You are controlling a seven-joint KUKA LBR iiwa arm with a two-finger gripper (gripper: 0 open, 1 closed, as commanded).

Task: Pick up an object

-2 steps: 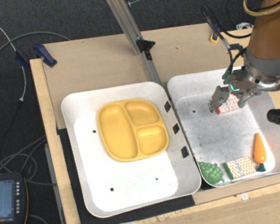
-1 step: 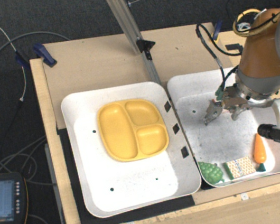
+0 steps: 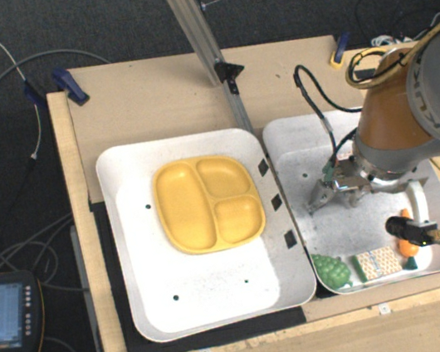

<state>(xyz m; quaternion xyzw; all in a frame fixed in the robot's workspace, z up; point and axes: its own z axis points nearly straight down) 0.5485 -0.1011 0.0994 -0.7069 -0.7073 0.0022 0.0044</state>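
The left bin (image 3: 133, 254) holds a yellow plate (image 3: 208, 202) with 3 compartments. In the right bin (image 3: 320, 242), the gripper (image 3: 335, 198) hangs over the bare middle, its fingers spread apart with nothing between them. 3 things lie along that bin's near edge, apart from the gripper: a green object (image 3: 331, 271), a patterned packet (image 3: 375, 263) just beside it, and a small orange object (image 3: 406, 248).

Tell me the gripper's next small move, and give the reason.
Probably shift the gripper toward the near edge of the right bin, to above the green object. The gripper hangs over a bare patch of bin floor, while the green object and the patterned packet beside it lie along that edge.
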